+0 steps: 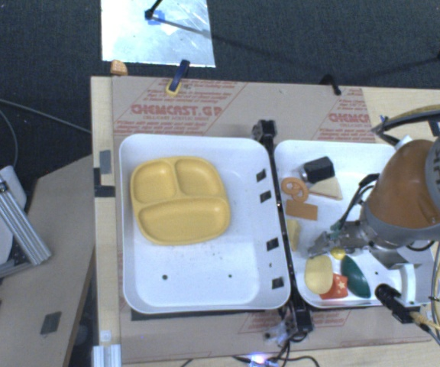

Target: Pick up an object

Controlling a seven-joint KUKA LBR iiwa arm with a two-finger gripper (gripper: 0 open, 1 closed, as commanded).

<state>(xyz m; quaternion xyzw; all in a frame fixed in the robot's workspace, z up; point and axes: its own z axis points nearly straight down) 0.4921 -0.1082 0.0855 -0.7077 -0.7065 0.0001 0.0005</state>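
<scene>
My gripper [331, 240] is low in the right bin [357, 150], over the lower end of its pile. Jaw state: can't tell, the wrist and metal parts blur together, and I can't see anything held between the fingers.

Everything below is placed relative to the gripper.

Counts, right bin:
- 1 pale yellow rounded object [318, 274], just below me, near or touching the gripper tip, can't tell which.
- 1 small orange-red object [338, 287], below, touching the yellow one.
- 1 dark green oval object [355, 278], below and to the right.
- 1 orange-brown flat piece [302, 210], just above and to the left.
- 1 orange pretzel-shaped piece [294, 188], further up, same side.
- 1 black block [317, 168], well above, sitting on a tan wedge [331, 191].

Left bin [197, 285], well to my left: 1 yellow divided tray [179, 199], three compartments, lying flat in the upper half.

2 white bins total, side by side, joined along a black divider [278, 212].

My arm's orange band [403, 189] is to the upper right of the gripper.
</scene>
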